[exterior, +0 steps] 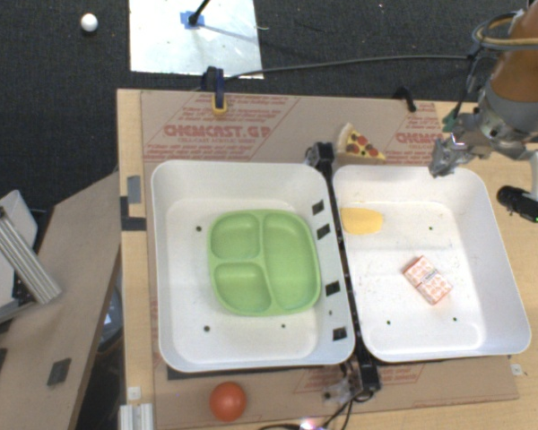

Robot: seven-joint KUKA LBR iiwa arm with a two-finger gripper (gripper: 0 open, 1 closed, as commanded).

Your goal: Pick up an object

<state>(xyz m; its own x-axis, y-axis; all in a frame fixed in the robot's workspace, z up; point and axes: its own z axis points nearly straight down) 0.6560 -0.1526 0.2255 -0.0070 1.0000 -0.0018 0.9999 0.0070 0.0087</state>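
A cardboard-covered bench (251,124) on dark floor bears two white bins. Taking the right bin (484,330) as landmark: the left bin (175,240) beside it holds a green divided plate (263,261); a pizza-slice toy (360,143) lies just beyond its far-left corner, an orange ball (228,400) near the bench's front edge. Inside it lie a yellow piece (362,219) and a pink patterned block (428,279). The gripper (445,159) hovers over its far rim, well apart from the block; its grip cannot be told.
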